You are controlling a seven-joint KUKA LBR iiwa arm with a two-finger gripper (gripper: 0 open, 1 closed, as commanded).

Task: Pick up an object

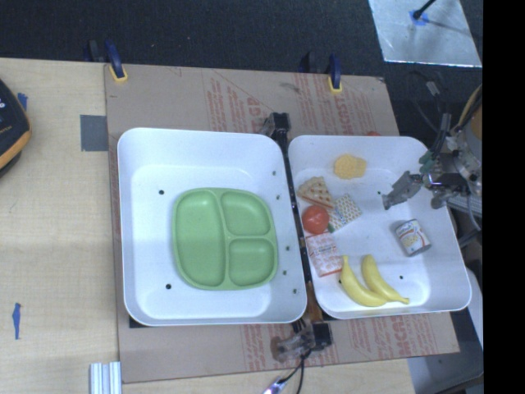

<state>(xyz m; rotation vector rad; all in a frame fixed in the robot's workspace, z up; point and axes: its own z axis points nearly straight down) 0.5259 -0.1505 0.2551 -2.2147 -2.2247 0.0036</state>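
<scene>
- On pale wooden bench [49, 245], over brown cardboard sheet [246, 97]: two shallow white plastic bins side by side, touching along inner edges.
- Left white bin [139, 150]: light green three-compartment plastic tray [223, 238], lying flat near centre.
- Right white bin [447, 290], far side: round yellow-orange lumpy piece [350, 167].
- Right bin, along left wall: tan triangular waffle-textured piece [315, 191]; just below it, red round tomato-like ball [316, 219]; beside both, small checkered packet [345, 210].
- Right bin, lower left: red-and-white printed flat packet [324, 254], near the ball.
- Right bin, near front wall: two yellow toy bananas [369, 283], side by side, touching.
- Right bin, right of centre: small silver tin can with label [412, 237], lying on its side, apart from other items.
- Above right bin's right part: grey metal gripper [402, 191], reaching in from right, above the can and not touching it; nothing seen between fingers; open or clenched — cannot tell.
- Bench, far left edge: black-and-orange device [11, 128], partly cut off.
</scene>
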